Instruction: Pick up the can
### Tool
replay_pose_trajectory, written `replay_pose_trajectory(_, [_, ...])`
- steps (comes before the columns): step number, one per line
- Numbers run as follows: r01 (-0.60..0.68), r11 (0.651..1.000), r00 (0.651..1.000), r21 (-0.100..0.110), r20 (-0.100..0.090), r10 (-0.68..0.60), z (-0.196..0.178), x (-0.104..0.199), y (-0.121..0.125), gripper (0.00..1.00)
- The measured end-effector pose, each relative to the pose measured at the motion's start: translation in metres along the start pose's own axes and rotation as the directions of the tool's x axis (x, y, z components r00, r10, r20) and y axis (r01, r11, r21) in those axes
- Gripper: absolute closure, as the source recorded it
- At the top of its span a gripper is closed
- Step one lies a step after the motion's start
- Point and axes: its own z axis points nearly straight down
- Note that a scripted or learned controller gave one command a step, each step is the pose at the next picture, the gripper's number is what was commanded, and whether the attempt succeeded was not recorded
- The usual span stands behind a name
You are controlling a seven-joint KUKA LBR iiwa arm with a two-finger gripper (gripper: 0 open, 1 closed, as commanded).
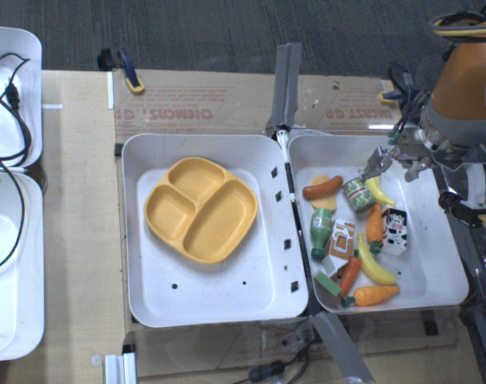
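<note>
Camera view is showing the right bin (pixel 447 250) crowded with toy food, the can (pixel 357 194) lying tilted toward its upper middle, just left of a small banana (pixel 379 190) and right of a sausage (pixel 322 186). Judging by looks, the can is behaving as a light, stiff, smooth cylinder — likely to roll or slip, so gripping across its round sides seems best. The gripper (pixel 389 162) is hovering just above and right of the can, touching nothing I can make out — whether it is spread or closed, I cannot tell.

Dark grey carpet (pixel 226 14) behind a wooden bench (pixel 74 214) under even light
</note>
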Motion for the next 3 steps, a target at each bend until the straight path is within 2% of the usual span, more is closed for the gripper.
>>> replay_pose_trajectory(1, [-0.014,1.0,1.0,0.001,0.0,0.014,0.086,0.05,0.0,0.0])
replay_pose_trajectory(2, [-0.018,1.0,1.0,0.001,0.0,0.018,0.076,0.049,0.0,1.0])
replay_pose_trajectory(3, [-0.168,0.986,0.986,0.0,0.001,0.168,-0.025,0.124,0.027,1.0])
